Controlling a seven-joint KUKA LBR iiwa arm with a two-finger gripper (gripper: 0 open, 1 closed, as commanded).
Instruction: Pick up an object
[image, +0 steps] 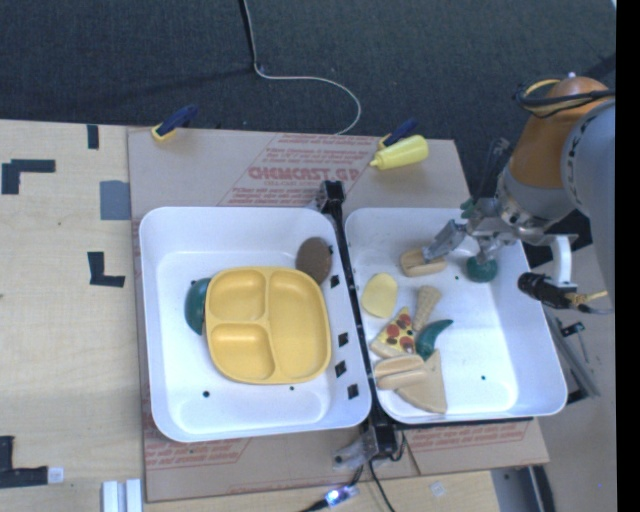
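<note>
The tool (447, 243) is seen low in the right bin (520, 385), at its far side, just above a tan bread-like piece (420, 264). Whether its jaws are wide or narrow cannot be told. More toy food is heaped at the bin's left. A yellow divided plate (268, 324) is found in the left bin (170, 400).

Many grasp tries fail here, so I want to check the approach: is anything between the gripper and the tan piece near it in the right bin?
Nothing visible. The gripper hangs right above the tan piece, apart from neighbouring toys.
</note>
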